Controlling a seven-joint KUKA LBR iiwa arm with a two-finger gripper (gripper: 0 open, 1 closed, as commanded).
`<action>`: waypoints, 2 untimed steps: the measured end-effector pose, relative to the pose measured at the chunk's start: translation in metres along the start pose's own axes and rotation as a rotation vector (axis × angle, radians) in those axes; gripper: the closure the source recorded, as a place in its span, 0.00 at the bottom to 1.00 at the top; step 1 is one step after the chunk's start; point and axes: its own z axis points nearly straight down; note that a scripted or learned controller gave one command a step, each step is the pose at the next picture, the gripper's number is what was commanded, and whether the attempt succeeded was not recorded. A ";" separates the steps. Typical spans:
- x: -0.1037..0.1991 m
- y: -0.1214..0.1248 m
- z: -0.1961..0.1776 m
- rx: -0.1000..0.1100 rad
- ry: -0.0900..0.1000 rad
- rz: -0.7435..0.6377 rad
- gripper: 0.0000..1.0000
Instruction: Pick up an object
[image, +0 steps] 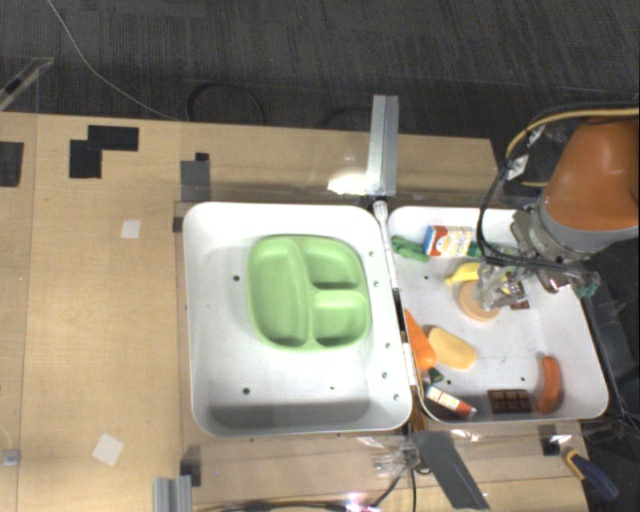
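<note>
My hand (497, 288) hangs low in the right bin (580, 345), at about 1 o'clock from that bin's middle, right over a flat tan disc (479, 303). I cannot tell how my hand is set, because the wrist and cabling above blur into it. Nothing shows in my grip.

The disc is the likeliest pick, and it worries me: it lies flat on the bin floor, so I may slide over it and close on nothing. A yellow piece (464, 272) sits just beside it at 11 o'clock, close enough that I could nudge it or pinch both together.

The other candidates are farther off: a pale yellow wedge (452, 348) at 7 o'clock from me, an orange carrot-like thing (420, 343) against the left wall, a small carton (446, 240) near the far rim, a brown bar (510, 402) and a reddish sausage shape (550, 382) toward the near edge. The green sectioned tray (306, 291) rests in the left bin (215, 330), well apart.
</note>
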 end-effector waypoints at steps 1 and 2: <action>-0.001 0.000 0.000 0.000 -0.001 0.000 0.00; -0.003 0.037 0.061 0.005 -0.011 0.040 0.00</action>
